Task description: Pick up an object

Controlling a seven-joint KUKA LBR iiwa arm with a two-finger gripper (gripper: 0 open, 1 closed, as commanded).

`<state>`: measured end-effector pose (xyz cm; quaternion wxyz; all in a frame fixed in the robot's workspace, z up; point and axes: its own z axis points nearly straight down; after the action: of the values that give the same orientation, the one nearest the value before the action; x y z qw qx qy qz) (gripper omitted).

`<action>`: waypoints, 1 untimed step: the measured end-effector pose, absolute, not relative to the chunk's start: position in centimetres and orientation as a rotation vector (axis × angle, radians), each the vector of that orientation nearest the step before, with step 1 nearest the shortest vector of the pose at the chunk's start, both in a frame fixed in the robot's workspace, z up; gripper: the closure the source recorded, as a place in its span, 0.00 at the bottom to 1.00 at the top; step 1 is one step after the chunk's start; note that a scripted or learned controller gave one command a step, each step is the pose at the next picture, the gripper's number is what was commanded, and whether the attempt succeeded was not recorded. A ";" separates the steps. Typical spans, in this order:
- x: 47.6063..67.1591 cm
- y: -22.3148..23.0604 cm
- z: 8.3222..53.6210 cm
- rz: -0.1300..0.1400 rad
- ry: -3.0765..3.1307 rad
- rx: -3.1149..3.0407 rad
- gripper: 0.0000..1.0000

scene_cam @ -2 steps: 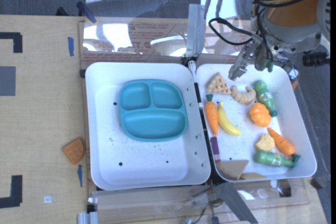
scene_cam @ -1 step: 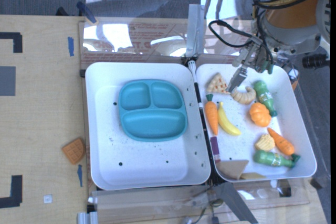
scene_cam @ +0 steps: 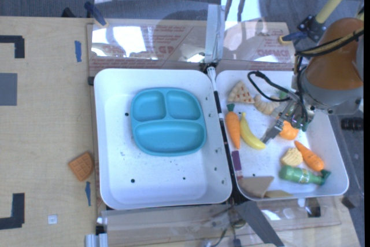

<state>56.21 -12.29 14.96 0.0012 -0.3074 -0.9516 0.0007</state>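
One small orange piece (scene_cam: 288,132) at my gripper's (scene_cam: 276,131) three o'clock: light, rigid, slippery plastic; grip state indeterminate.

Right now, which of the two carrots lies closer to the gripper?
The carrot in the right bin's lower right, above the green bottle. The other carrot lies by the divider, left of the banana, farther from the gripper.

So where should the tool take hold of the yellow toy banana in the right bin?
Grip the yellow toy banana across its middle, coming straight down. It lies flat, apart from the orange toy carrot to its left, so fingers likely fit either side of its narrow curved body.
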 end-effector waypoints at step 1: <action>51.6 -16.5 8.9 -0.004 -2.954 -1.099 0.00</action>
<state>51.61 -16.47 8.92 -0.0051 -0.3486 -0.9373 -0.0012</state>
